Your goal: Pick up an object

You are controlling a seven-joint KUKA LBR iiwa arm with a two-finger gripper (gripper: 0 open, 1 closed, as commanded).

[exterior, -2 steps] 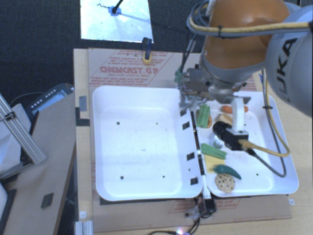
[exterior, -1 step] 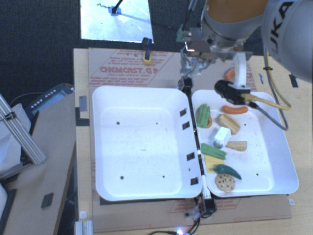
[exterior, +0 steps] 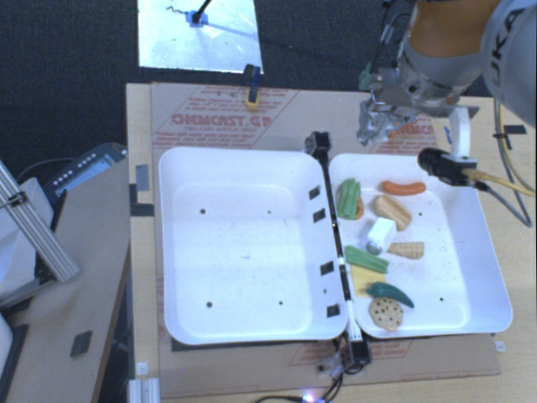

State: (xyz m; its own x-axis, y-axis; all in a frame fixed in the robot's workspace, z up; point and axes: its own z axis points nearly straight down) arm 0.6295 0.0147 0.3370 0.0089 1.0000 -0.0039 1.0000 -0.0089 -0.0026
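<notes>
Sausage lies below the pincer — well apart.

Two smooth, slightly glossy white plastic bins sit on matt brown cardboard with red print. At twelve o'clock lies a shiny metallic sheet on dark, rough-looking carpet. The gripper looks like dull grey metal.
</notes>
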